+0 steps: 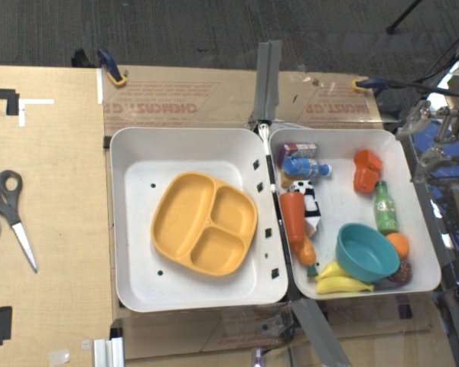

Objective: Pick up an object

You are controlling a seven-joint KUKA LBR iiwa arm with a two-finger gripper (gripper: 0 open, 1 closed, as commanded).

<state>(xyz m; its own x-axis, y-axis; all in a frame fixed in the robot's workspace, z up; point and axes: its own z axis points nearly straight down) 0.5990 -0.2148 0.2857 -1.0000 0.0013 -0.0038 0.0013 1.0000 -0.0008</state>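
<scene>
Yellow plate (205, 224): middle of the left bin (130, 281); stiff, too wide.
Teal bowl (365, 252): front of the right bin (344, 147); light, rigid, slick; I'd pinch its rim.
Green bottle (384, 209): right wall; rolls.
My grip: cannot tell.

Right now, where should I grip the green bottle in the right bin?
Take the green bottle across its body, coming straight down. It lies flat, cap toward the bin's far side, with bare floor on its left; the orange ball crowds its base.
</scene>
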